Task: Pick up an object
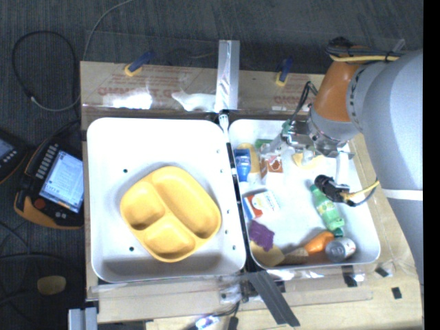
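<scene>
The left bin (pixel 103 184) on the bench (pixel 93 74) holds one thing: a yellow divided tray (pixel 170 213) with three compartments, lying flat and turned at a slant.

The right bin (pixel 368 218) is crowded. A green bottle (pixel 328 210) lies on its side near the right wall, its long axis running from the dark cap at upper left down toward lower right. Just below it lie a silver can (pixel 340 248) and an orange carrot-shaped toy (pixel 317 242), the toy's long axis close to level. At the left wall stands a blue packet (pixel 242 163); below it lie a white and red carton (pixel 261 203) and a purple piece (pixel 260 234). A small red and white packet (pixel 273 163) sits near the top.

The tool (pixel 297 141) hangs over the upper part of the right bin, above the small packets; whether it is released or clenched cannot be told.
</scene>
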